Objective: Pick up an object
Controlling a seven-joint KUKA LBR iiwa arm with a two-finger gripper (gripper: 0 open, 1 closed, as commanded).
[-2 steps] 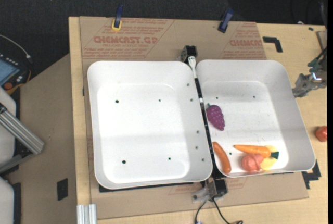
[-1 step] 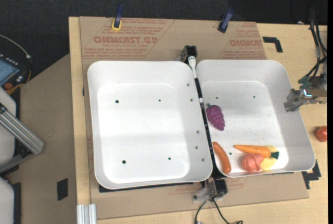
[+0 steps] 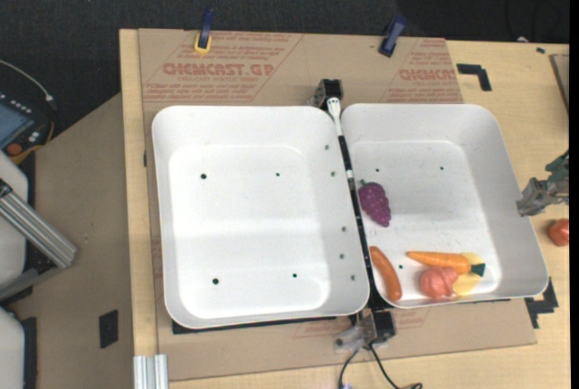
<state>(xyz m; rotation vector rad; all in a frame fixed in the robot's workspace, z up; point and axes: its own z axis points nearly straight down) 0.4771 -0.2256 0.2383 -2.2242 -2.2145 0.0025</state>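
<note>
The right bin [image 3: 470, 129] holds a purple bunch of grapes [image 3: 374, 203] near its left wall. Along its front lie an orange-red sausage-shaped piece [image 3: 386, 273], a carrot [image 3: 440, 260] with a dark green tip, a pink lump [image 3: 436, 283] and a small yellow piece [image 3: 465, 285]. My gripper [image 3: 541, 193] is at the view's right edge, over the right rim of this bin and well away from all these objects. Nothing can be seen in its grasp.
The left bin [image 3: 181, 143] sits beside the right one, with a black hinge strip [image 3: 348, 179] between them. A small red object [image 3: 558, 232] lies on the cardboard outside the right bin, just below the gripper. Clamps [image 3: 204, 36] hold the board's far edge.
</note>
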